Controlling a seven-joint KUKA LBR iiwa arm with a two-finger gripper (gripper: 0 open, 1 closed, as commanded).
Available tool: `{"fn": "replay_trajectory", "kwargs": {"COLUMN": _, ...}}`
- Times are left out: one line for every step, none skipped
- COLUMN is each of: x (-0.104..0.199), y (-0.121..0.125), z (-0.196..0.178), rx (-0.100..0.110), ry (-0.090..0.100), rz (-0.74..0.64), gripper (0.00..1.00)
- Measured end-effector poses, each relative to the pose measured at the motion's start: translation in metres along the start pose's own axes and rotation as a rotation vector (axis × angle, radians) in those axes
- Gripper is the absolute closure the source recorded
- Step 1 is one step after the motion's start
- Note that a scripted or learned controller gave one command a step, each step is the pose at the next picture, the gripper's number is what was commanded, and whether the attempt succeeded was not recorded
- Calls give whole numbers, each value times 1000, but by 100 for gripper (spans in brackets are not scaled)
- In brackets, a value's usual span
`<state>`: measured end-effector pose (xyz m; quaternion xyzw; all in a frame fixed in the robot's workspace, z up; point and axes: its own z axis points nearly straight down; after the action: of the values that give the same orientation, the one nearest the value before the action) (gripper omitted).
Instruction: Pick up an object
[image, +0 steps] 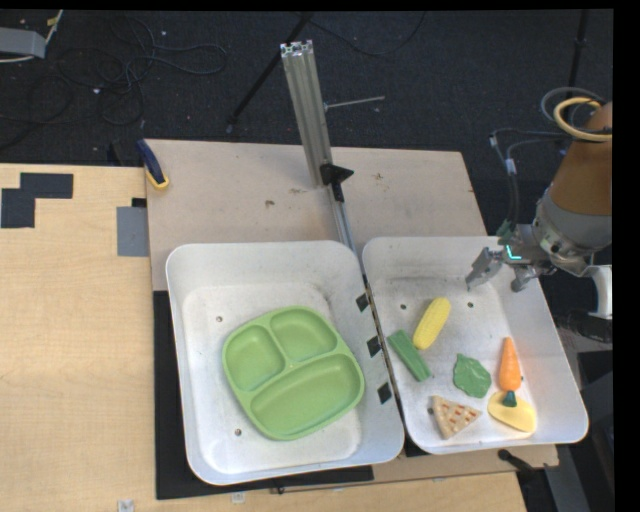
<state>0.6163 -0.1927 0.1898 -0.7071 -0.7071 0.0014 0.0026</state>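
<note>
- Over the right bin (560, 415), at about two o'clock of its floor, hovers gripper (502, 270), fingers spread apart with nothing between them; grey arm (580, 215) behind it, reaching in from three o'clock.
- Nearest candidate: yellow corn cob (432, 322), lying at roughly seven o'clock of the gripper, near but apart from it, tilted with its upper end toward one o'clock.
- Just beside the corn at its seven o'clock: green strip (409, 355), flat, likely a bean pod toy; cannot tell whether touching.
- Toward five o'clock of the bin: green leafy piece (471, 375), orange carrot (509, 365), pizza slice (454, 415), yellow wedge (512, 412) — clustered close, carrot tip near the wedge.
- Left bin (185, 300): green divided plate (292, 372) at its centre, well apart from the gripper.
- Judged handling of the corn: probably light, hollow, stiff plastic; smooth and rounded, so apt to roll or squirt out under an off-centre pinch.
- Best hold, by judgement: across the short axis at mid-length, fingers turned square to the cob's long line, closing on its two curved flanks.
- Risk: nudging the cob into the green strip during descent.
</note>
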Motion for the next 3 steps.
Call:
{"fn": "replay_trajectory", "kwargs": {"x": 0, "y": 1, "z": -2, "rx": -3, "ry": -1, "rz": 0, "gripper": 0}}
{"fn": "replay_trajectory", "kwargs": {"x": -2, "y": -7, "z": 45, "rx": 1, "ry": -1, "rz": 0, "gripper": 0}}
{"fn": "replay_trajectory", "kwargs": {"x": -1, "y": -7, "z": 98, "rx": 0, "ry": 0, "rz": 1, "gripper": 0}}
